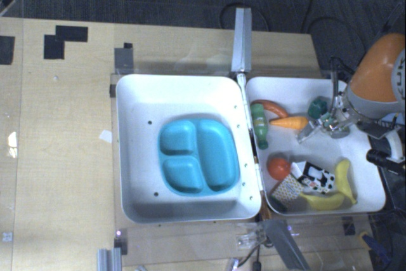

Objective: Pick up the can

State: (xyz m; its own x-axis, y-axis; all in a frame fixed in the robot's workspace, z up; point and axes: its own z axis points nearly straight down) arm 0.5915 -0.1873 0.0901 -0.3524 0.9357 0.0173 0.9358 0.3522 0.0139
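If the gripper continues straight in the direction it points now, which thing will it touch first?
The gripper points left across the right bin. The first thing in that line looks like the carrot, just beyond its fingertips. Its height above the bin is unclear, so it might pass over.

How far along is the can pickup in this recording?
Done: the gripper is down in the right bin, beside a teal can-like object and the carrot. In hand: nothing visibly gripped. Left: grasping and lifting the can.

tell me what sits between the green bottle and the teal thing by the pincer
In the camera view, the carrot lies between the green bottle and the teal object, with a curved orange-red piece just above it.
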